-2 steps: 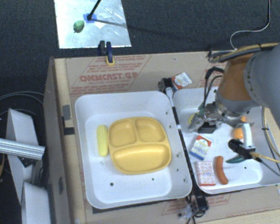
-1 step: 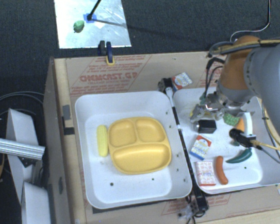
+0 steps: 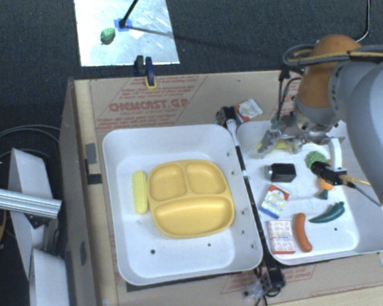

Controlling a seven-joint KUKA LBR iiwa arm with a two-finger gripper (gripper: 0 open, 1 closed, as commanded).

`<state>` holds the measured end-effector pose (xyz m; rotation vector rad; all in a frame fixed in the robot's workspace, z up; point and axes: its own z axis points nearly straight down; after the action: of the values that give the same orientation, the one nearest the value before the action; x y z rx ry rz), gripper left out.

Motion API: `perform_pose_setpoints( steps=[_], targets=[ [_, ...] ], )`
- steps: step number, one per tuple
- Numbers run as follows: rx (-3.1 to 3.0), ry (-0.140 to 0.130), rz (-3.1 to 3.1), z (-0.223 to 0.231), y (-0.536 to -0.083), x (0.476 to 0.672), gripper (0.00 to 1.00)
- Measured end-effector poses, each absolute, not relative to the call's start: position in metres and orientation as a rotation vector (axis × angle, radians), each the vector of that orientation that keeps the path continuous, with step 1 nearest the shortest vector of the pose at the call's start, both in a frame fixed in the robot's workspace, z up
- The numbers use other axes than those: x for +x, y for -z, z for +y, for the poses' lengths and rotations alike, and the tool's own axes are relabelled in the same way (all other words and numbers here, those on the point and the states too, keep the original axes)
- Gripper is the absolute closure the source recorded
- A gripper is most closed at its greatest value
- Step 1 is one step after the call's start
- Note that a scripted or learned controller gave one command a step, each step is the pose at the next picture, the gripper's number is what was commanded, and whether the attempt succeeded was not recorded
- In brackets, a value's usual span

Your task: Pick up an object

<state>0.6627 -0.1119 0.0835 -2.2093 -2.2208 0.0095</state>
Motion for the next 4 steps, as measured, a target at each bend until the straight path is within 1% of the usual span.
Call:
perform_pose_setpoints(
  steps=[1,2,3,4],
  targets=[
    [-2.221,0.0,-2.224,-0.122,-0.085,0.62,0.0],
    [-2.199,-0.022,-2.214,-0.123,-0.081,0.664,0.0],
    [-2.22,0.001,-2.224,-0.09,-0.084,0.61,0.0],
    [-2.22,0.004,-2.226,-0.09,-0.095,0.611,1.0]
  ],
)
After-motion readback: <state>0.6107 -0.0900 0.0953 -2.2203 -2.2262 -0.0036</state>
